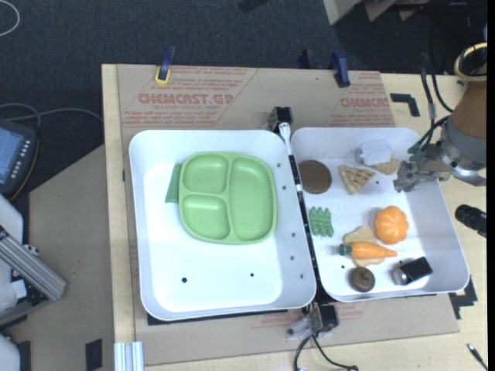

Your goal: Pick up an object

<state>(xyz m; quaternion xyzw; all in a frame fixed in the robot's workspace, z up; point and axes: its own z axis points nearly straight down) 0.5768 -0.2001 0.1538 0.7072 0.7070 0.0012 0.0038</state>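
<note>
- The jaws (408,178) are seen low over the right bin's (447,230) far right side; whether they are parted cannot be told, and nothing is seen held.
- A pale block (374,152) and a ridged wedge (356,178) lie just left of them.
- Nearer are found a glossy orange pumpkin (391,224), a carrot (372,250) and a black block (412,270).
- A green divided plate (228,197) sits in the left bin (155,246).
- The counter (124,130) is covered with printed brown cardboard; dark carpet (116,22) lies beyond.

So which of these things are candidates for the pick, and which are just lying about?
Candidates, all in the right bin:
orange pumpkin, carrot, brown disc, green pea pods, cracker wedge, black block, brown ball. The gripper hangs at that bin's far side.

Lying about:
green divided plate in the left bin; clamps.
</note>
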